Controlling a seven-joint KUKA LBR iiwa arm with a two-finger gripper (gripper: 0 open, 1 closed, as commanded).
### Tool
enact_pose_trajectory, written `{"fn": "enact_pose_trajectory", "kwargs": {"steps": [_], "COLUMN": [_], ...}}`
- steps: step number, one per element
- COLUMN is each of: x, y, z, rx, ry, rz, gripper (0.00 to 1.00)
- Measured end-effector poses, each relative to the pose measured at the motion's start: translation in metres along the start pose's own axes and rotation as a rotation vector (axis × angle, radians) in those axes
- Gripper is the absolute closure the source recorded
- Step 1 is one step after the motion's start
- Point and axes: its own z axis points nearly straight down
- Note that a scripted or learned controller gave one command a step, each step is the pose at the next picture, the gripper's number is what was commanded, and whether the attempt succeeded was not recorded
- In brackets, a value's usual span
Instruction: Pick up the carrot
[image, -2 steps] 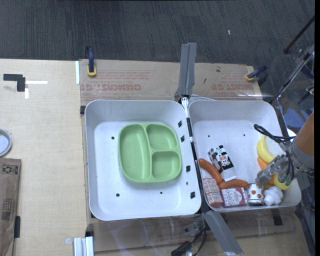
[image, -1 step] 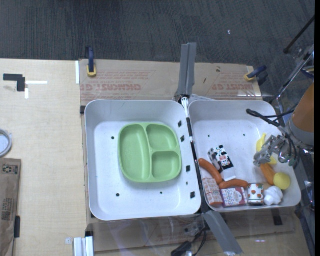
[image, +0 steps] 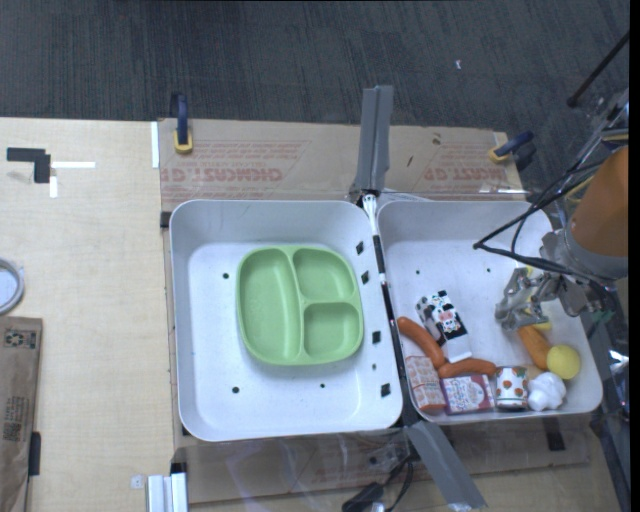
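Observation:
The carrot (image: 535, 346) is a short orange piece lying near the right wall of the right bin (image: 440, 240), its tip pointing up-left. A yellow lemon (image: 563, 361) touches its right side. My gripper (image: 520, 306) reaches in from the right and hangs just above and up-left of the carrot's upper end, partly covering it. Nothing can be seen held in the gripper.
Two reddish sausages (image: 420, 340) (image: 466, 368), a black-and-white carton (image: 442, 320), red packets (image: 446, 393), a small can (image: 511, 386) and a white lump (image: 546, 391) crowd the right bin's front. The left bin (image: 200, 330) holds a green divided plate (image: 300, 305).

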Motion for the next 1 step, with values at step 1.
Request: {"fn": "enact_pose_trajectory", "kwargs": {"steps": [1], "x": [0.0001], "y": [-0.0001], "z": [0.0], "rx": [0.0], "ry": [0.0], "rz": [0.0], "gripper": [0.0]}}
